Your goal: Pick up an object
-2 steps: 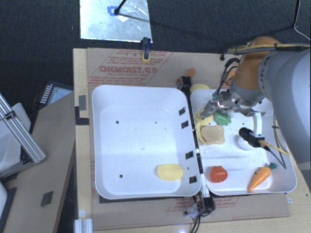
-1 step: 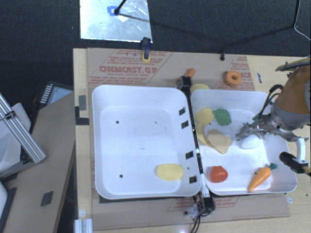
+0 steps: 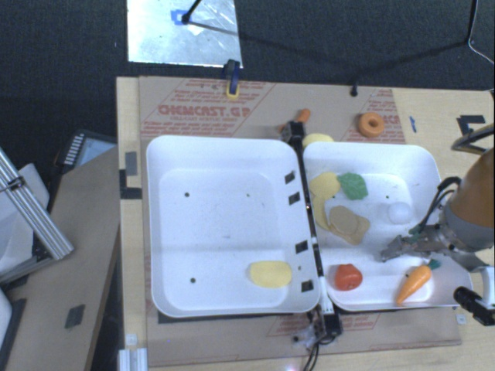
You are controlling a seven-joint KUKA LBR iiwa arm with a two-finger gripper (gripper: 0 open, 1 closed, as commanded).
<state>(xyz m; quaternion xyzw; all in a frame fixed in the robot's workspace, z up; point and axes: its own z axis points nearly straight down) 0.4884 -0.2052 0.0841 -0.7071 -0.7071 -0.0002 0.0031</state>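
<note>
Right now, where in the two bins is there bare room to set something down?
The left bin is bare above its yellow piece. The right bin is crowded: green piece, tan slice, tomato, carrot and the end effector.

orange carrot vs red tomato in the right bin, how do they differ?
Colour: the orange carrot has a green tip, while the red tomato is red throughout.
Shape: the carrot is long and tapered; the tomato is round and squat.
Pose: the carrot lies at a slant, while the tomato has no clear long axis.
Position: the carrot lies just below the gripper; the tomato lies near the bin divider.
Both lie along the front edge of the right white bin.
</note>
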